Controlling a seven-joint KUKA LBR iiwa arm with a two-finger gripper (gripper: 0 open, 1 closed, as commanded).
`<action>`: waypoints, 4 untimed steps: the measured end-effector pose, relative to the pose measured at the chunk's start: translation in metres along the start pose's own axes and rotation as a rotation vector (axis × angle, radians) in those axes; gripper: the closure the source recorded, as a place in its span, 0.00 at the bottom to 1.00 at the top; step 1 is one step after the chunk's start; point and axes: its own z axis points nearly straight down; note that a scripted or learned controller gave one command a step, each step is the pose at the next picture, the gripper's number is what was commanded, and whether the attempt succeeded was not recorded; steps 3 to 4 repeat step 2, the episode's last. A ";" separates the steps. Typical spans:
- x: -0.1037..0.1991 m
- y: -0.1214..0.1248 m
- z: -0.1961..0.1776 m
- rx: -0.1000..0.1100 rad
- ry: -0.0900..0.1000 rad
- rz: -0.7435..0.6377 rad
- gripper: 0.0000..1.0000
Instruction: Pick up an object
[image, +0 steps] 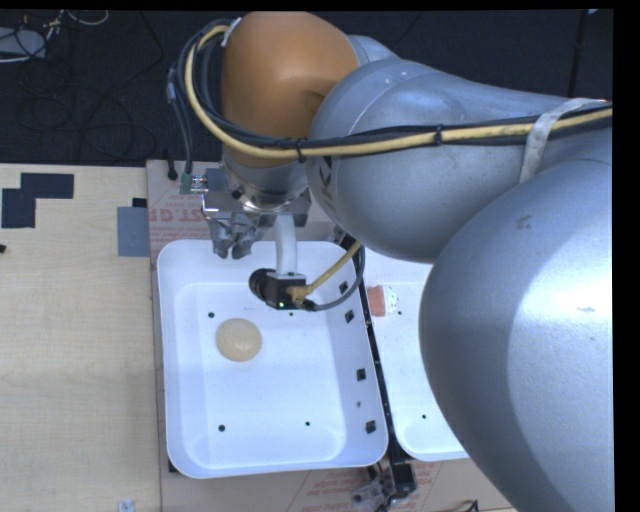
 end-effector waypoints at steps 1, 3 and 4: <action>0.000 0.018 -0.053 -0.010 0.004 -0.006 1.00; 0.000 0.016 0.013 0.002 0.000 0.000 1.00; 0.000 0.016 0.013 0.002 0.000 0.000 1.00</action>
